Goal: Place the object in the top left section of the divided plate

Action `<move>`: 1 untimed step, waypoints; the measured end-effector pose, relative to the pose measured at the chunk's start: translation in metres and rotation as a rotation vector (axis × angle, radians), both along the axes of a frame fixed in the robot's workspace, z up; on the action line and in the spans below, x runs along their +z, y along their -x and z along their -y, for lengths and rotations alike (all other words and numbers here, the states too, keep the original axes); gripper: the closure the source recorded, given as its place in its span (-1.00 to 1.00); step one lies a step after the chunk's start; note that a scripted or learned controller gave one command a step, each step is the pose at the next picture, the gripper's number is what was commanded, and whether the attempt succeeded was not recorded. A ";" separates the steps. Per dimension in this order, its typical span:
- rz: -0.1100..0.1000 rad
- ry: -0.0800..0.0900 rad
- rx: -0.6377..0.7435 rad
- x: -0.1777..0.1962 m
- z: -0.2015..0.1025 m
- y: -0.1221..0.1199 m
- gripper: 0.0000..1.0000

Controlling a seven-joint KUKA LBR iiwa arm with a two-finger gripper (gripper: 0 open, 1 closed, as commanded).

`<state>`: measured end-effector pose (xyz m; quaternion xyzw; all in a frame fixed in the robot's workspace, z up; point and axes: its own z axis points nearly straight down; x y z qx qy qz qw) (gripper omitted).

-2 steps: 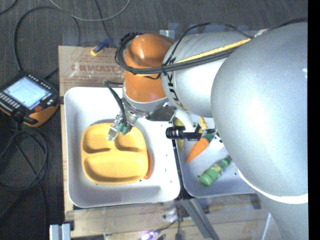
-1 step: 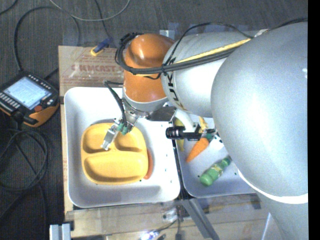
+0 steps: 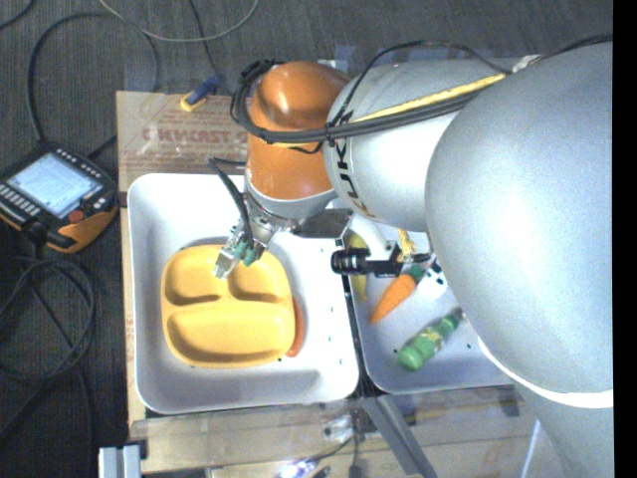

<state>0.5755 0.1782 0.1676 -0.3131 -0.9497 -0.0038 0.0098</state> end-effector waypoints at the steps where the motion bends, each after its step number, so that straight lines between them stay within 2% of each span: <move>1: -0.002 -0.002 -0.001 0.007 0.000 -0.001 1.00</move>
